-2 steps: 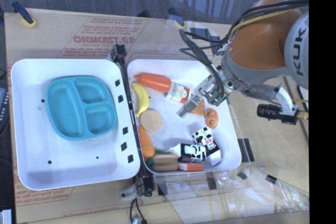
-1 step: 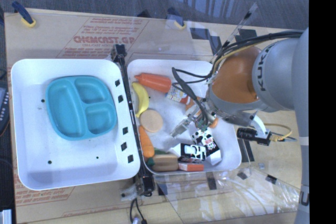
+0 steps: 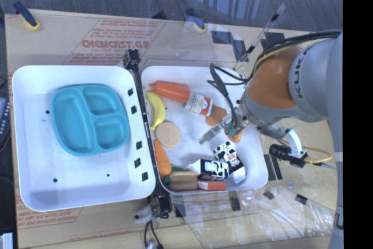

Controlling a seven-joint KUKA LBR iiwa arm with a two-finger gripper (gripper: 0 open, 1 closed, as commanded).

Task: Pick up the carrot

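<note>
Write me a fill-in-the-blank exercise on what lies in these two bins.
1. The blue divided plate lies in the ____ bin.
2. The carrot lies against the ____ wall of the right bin.
3. The banana is ____ in colour.
4. The gripper hangs over the ____ bin.

Missing words: left; left; yellow; right.

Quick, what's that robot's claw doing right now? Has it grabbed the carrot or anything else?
Gripper: cannot be told whether it is open or closed; it hangs over the right bin. The carrot lies apart, by that bin's left wall.
</note>
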